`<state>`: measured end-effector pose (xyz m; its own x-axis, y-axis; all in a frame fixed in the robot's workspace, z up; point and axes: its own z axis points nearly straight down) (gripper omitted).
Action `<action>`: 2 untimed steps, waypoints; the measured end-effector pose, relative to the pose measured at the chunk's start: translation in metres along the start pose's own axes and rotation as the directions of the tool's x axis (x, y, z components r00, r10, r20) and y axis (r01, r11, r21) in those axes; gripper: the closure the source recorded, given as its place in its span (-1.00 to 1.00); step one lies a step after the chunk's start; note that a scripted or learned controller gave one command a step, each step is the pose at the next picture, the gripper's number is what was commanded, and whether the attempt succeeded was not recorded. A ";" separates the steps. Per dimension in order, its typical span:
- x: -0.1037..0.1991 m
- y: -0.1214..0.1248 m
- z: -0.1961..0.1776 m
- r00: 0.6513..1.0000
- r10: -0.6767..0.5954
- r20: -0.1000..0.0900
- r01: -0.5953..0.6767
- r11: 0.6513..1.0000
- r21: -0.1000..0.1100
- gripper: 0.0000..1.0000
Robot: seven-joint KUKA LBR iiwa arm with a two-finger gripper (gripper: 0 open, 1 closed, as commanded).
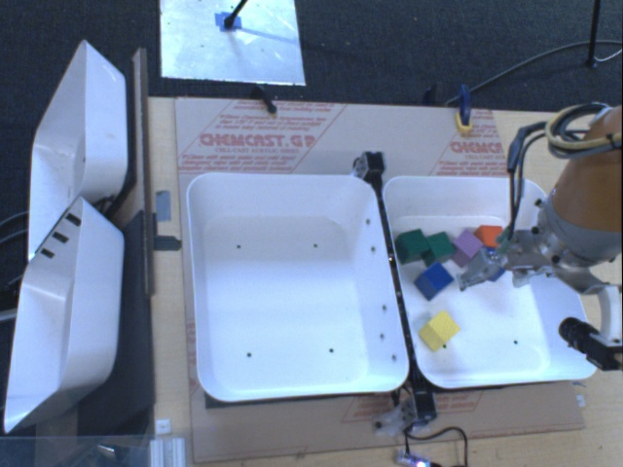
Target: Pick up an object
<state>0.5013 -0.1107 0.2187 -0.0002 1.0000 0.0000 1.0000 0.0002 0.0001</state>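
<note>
The right bin [467, 191] holds several small blocks. Two green blocks [413, 244] sit at its left side, with a purple block [468, 244] and an orange block [490, 233] to their right. A blue block [435, 280] lies just below the green ones. A yellow block [439, 330] lies apart, nearer the front. My gripper [480, 270] reaches in from the right and hangs low between the blue and purple blocks, close to both. A bit of blue shows under its tip. No block is seen lifted.
The left bin [209, 290] stands beside the right one, across a black divider bar [387, 261]. Two spare white bins [68, 261] lean at the far left. A metal plate [231, 27] lies beyond the bench, and cables run at top right.
</note>
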 end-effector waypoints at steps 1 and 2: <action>-0.008 0.008 -0.023 1.000 0.016 0.000 -0.016 1.000 -0.002 -1.00; 0.030 -0.008 -0.016 1.000 -0.003 -0.001 0.003 1.000 0.000 -1.00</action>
